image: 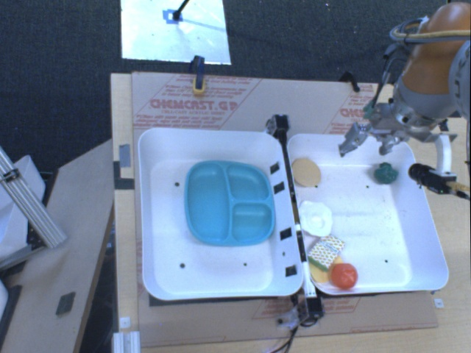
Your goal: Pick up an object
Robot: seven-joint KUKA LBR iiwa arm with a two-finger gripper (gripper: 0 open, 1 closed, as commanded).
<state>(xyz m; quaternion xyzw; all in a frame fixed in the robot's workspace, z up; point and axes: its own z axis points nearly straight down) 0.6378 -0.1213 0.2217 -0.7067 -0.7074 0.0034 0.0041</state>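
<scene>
My gripper [366,143] hangs over the far edge of the right bin [412,234], its two fingers spread apart with nothing between them. A small dark green lump [384,172] lies just below and right of the fingers. A tan round disc [306,171] rests at the bin's far left. Toward the near left corner sit a white fried-egg shape [316,218], a checkered sandwich piece [326,252] and a red tomato [343,275].
The left bin [158,197] holds a blue divided plate [228,202]. A black divider with clips [288,197] runs between the bins. A yellow clamp [199,85] sits at the board's far edge.
</scene>
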